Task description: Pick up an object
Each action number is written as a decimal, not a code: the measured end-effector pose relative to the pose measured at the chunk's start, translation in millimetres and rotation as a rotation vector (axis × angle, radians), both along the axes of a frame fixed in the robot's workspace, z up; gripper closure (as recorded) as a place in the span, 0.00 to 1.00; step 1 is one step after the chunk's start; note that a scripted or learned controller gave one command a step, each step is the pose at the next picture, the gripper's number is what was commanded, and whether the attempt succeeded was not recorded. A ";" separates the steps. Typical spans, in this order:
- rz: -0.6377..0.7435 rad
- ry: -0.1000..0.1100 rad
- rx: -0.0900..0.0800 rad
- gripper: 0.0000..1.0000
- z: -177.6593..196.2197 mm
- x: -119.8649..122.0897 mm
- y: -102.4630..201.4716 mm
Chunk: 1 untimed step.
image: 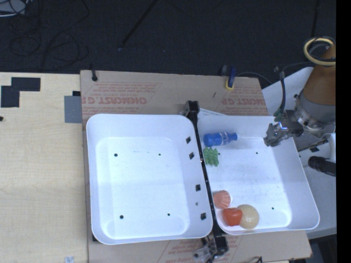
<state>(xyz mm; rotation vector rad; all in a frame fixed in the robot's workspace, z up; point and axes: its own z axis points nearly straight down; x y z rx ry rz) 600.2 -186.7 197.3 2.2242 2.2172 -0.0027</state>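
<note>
The right bin [285,169] holds a small blue bottle [220,138] lying on its side at the far left. A green leafy piece [211,156] lies just below it. At the near left corner sit a pale orange round piece [221,199], a red piece [232,216] and a cream ball [249,216], close together. My gripper [272,135] hangs over the bin's far right rim, well right of the bottle. No object shows between its fingers.
The left bin [109,147] stands beside the right one, with a black divider [200,169] between them. Both rest on a cardboard sheet [153,95]. The arm's orange band [323,81] and cables are at the right edge.
</note>
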 end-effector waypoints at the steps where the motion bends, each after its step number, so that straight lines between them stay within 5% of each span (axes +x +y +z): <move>1: 0.001 0.006 0.002 1.00 -56.3 2.0 -26.4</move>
